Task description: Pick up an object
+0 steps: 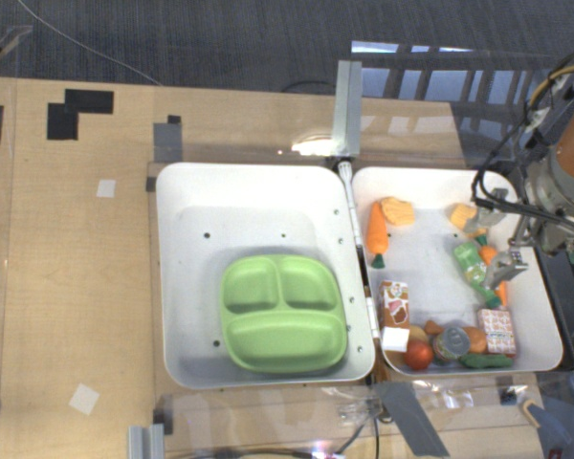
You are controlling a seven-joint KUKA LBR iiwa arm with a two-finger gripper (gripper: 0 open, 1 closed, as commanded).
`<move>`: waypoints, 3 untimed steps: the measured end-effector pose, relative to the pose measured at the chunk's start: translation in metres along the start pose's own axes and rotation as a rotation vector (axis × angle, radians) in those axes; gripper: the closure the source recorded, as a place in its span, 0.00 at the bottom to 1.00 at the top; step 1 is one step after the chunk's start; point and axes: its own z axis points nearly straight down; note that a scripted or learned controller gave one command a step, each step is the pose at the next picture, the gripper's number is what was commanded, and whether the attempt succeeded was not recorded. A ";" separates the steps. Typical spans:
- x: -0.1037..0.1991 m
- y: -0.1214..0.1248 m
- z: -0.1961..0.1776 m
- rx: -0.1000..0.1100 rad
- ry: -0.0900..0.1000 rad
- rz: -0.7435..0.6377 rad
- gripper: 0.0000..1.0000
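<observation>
The wooden bench (67,285) is stretching across the view, carrying two shallow white bins side by side. The left bin (258,199) is holding a green divided plate (283,314), which is lying flat toward the near side with its three compartments facing up. The right bin (430,266) is holding a scatter of small toy foods. The grey arm (564,175) is reaching in from the right, with black cables looping over it, and its claw (503,268) is hanging low over the right side of the right bin, just beside a green packet (470,261); whether the claw is released or clenched cannot be told from here. An orange carrot (378,229) is lying along the bin's left wall, with an orange-yellow piece (398,211) touching its top end. A small yellow piece (463,216) is sitting near the far right. Along the near edge, a small carton (394,304), a red tomato (419,355), a round tin (451,342), a patterned box (496,331) and a green pod (485,360) are clustering together.
</observation>
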 end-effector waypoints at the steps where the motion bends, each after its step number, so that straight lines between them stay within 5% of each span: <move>1: -0.043 -0.046 0.102 -0.003 0.011 -0.026 0.00; 2: -0.044 -0.064 0.168 0.002 -0.007 0.018 0.00; 3: -0.052 -0.046 0.169 0.002 -0.004 -0.047 0.00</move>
